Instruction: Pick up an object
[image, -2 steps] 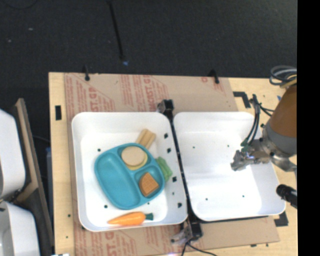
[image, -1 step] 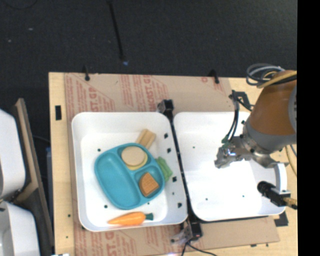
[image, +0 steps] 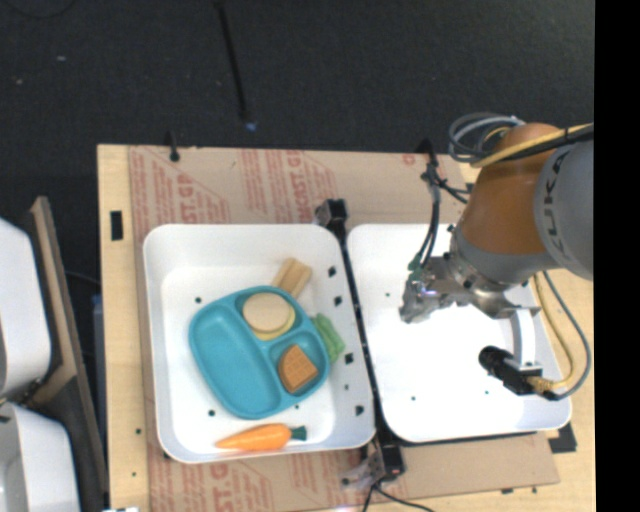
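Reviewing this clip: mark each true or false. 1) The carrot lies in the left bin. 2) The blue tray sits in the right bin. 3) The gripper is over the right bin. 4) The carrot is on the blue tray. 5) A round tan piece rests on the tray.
1) True: the carrot lies in the left bin, near its front edge.
2) False: the blue tray sits in the left bin.
3) True: the gripper is over the right bin.
4) False: the carrot lies beside the tray, on the bin floor.
5) True: the round tan piece rests on the tray.
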